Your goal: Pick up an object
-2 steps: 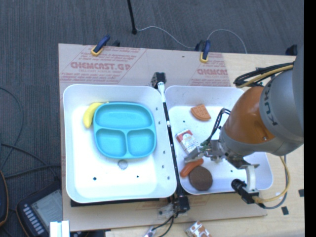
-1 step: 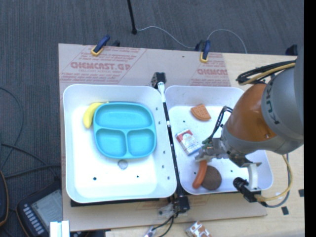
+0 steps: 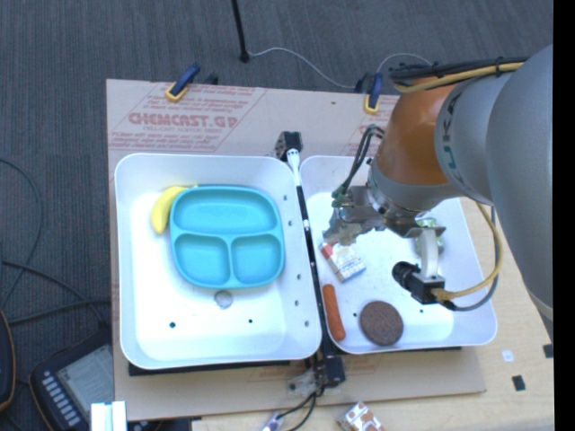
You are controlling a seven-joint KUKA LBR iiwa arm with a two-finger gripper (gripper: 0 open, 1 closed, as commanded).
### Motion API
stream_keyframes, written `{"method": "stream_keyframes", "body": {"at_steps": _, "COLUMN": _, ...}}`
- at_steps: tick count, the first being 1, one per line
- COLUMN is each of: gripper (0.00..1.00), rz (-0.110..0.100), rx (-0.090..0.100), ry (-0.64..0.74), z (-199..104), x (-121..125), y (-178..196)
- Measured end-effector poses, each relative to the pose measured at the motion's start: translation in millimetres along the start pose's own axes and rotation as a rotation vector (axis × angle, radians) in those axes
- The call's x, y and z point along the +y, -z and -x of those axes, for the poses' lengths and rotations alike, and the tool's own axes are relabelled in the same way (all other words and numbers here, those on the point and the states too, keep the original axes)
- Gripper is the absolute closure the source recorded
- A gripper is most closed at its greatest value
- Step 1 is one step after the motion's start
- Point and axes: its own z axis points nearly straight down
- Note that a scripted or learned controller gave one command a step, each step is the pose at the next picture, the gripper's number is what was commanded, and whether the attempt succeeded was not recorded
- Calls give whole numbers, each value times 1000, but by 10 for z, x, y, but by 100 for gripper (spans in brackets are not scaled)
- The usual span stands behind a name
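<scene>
My gripper hangs low in the right bin, near its left wall and just above a small red-and-white packet, but I cannot tell from this view how it is set. Toward the bin's front edge, a hot dog lies along the left wall and a dark brown round cookie sits just to its right. In the left bin, a blue three-compartment plate rests with a banana beside its upper-left edge.
</scene>
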Motion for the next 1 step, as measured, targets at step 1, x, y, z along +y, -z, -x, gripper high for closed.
{"method": "stream_keyframes", "body": {"at_steps": 1, "gripper": 100, "rz": -2, "rx": -2, "ry": -3, "z": 720, "x": -421, "y": -2}}
